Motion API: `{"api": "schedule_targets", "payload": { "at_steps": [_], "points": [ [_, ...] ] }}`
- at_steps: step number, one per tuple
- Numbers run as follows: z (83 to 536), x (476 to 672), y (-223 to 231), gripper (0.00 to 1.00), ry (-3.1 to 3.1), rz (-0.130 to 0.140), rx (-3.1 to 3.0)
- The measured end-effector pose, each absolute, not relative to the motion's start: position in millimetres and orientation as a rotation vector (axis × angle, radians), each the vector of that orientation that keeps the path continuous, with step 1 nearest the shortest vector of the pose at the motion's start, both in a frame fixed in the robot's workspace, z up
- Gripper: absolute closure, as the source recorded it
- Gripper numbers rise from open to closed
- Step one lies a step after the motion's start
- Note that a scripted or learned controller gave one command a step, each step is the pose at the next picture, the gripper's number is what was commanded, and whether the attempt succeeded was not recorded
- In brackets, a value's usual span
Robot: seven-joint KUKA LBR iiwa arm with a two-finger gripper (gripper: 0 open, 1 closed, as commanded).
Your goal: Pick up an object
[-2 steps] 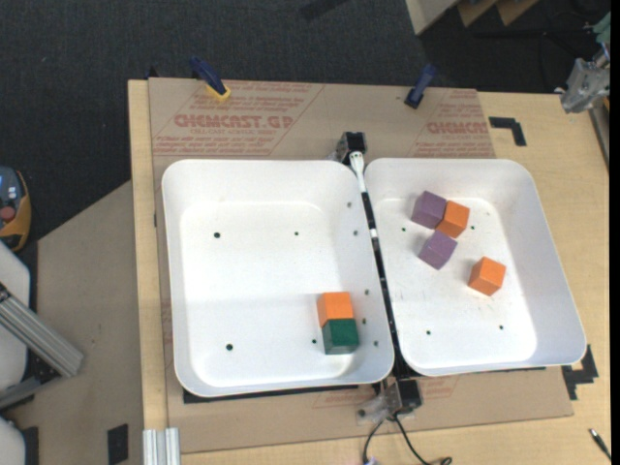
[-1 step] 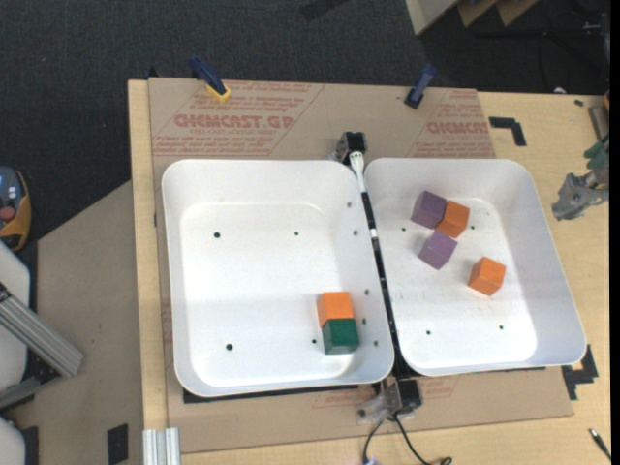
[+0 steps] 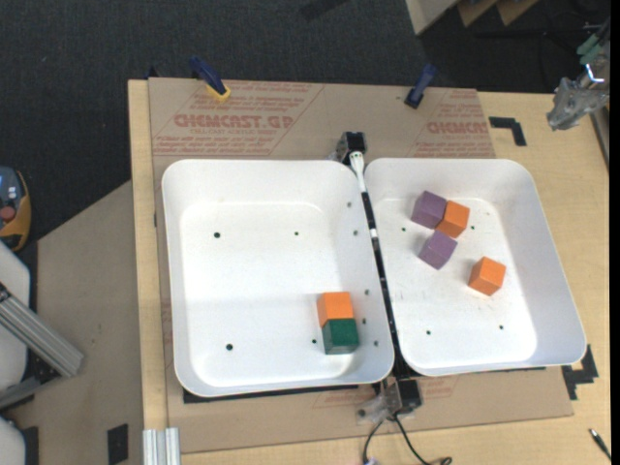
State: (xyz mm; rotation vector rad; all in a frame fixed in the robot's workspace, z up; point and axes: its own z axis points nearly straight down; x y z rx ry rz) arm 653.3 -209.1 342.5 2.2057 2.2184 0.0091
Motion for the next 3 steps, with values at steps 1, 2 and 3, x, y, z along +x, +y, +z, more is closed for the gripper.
{"api": "schedule_targets", "payload": {
  "at_steps": [1, 2, 3],
  "points": [
    [358.5, 667.7, -224.3, 1.0, 2.217, 0.003, 2.215],
    [295.7, 605.1, -223.9, 1.0, 2.223, -0.006, 2.229],
    [342.0, 669.8, -223.4, 1.0, 2.217, 0.007, 2.21]
  ]
}}
